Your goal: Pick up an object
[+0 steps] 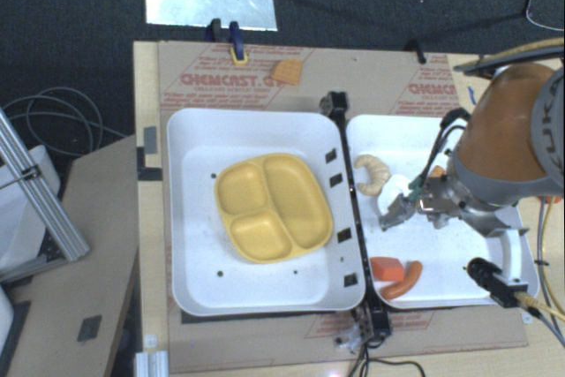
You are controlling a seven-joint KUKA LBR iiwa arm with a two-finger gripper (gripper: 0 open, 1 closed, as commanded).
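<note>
Closest candidate: a pale croissant-looking thing (372,171), curled, sitting in the right bin (459,282) near its upper left, hard by the divider between the bins. Long axis roughly up-and-down in the view, bent like a hook. Just below and right of it, the gripper (395,212), pointing left toward the divider, apparently close above the bin floor. Nothing visible between the fingers, so not holding anything as far as can be seen; open or closed, honestly can't tell from this angle, too dark and small.

So the key bit: croissant lies up and slightly left of the gripper tip, near but apart, not touching. Probably needs a short shift up-view before closing, and a grip across the narrow width rather than along the curl.

Other option: an orange carrot-like piece (395,272) with a reddish chunk at its left end, at the bottom left of the same bin, below the gripper, long axis slanting. A bit farther off than the croissant.

Left bin (190,278) holds a yellow divided plate (273,207), three compartments, well apart from the gripper. Beyond the bins, a small tan item (287,71) on the bench (256,79), probably out of play.
</note>
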